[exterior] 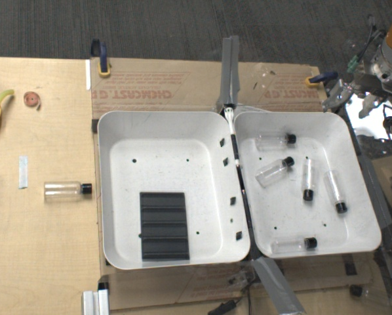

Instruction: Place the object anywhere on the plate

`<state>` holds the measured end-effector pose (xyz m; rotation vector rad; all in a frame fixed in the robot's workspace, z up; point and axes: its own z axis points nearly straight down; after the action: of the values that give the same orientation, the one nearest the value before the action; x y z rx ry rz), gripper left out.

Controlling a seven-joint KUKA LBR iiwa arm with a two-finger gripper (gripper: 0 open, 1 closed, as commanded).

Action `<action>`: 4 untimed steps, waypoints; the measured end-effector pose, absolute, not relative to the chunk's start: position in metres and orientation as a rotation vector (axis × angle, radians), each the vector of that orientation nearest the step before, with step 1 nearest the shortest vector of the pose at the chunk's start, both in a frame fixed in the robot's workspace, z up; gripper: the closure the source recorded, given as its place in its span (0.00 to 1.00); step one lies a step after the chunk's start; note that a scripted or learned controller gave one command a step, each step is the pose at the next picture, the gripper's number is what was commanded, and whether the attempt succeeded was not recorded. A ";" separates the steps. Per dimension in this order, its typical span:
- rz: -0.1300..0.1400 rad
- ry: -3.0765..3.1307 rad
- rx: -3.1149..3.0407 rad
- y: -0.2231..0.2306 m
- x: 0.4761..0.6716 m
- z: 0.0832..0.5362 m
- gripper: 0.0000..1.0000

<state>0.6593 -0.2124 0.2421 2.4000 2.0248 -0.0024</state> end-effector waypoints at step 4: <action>-0.008 1.525 2.749 -0.211 0.641 0.439 0.00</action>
<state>0.6406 -0.2115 0.4394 2.7489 1.5249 -0.0080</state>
